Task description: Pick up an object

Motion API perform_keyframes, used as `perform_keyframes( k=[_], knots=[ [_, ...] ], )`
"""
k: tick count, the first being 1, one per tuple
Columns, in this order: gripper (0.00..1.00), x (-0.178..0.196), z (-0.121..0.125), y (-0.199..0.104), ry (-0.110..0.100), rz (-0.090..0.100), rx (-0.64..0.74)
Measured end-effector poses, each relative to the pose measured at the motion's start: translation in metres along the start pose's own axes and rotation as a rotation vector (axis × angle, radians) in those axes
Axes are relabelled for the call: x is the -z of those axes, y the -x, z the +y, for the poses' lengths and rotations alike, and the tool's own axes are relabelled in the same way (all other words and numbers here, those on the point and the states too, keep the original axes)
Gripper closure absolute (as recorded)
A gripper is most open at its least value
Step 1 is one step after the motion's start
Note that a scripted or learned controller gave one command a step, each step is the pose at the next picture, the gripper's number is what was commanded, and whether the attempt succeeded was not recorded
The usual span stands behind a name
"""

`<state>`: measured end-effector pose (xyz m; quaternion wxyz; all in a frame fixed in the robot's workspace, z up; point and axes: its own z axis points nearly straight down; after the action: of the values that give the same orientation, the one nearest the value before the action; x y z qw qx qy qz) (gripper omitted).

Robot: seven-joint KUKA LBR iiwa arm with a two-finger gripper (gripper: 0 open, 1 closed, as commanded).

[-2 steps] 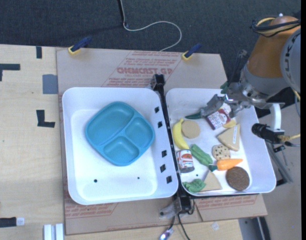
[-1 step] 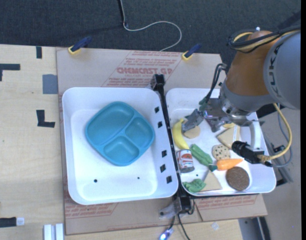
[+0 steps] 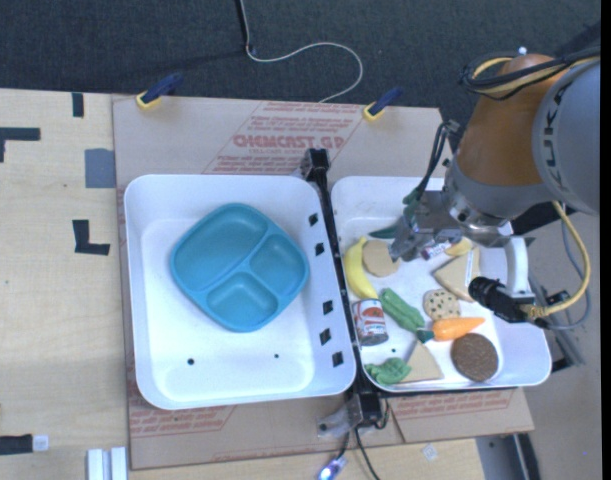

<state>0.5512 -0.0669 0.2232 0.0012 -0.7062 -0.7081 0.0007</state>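
1. We saw the jaws (image 3: 417,240) low in the right bin (image 3: 353,196); their spread we could not tell.
2. The banana (image 3: 358,271), cookie (image 3: 440,302) and carrot (image 3: 455,328) crowded below them.
3. The blue plate (image 3: 240,266) lay well left.

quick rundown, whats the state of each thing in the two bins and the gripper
blue plate: flat in left bin, nothing on it
banana: lying in right bin
carrot: lying flat
brown round patty: flat
small can: on its side
gripper: low over the food
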Motion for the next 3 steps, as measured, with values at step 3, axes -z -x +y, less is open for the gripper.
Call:
perform_keyframes(
  k=[3],
  knots=[
    [1.0, -0.042, -0.035, -0.1, -0.004, 0.0, 0.002]
  ],
)
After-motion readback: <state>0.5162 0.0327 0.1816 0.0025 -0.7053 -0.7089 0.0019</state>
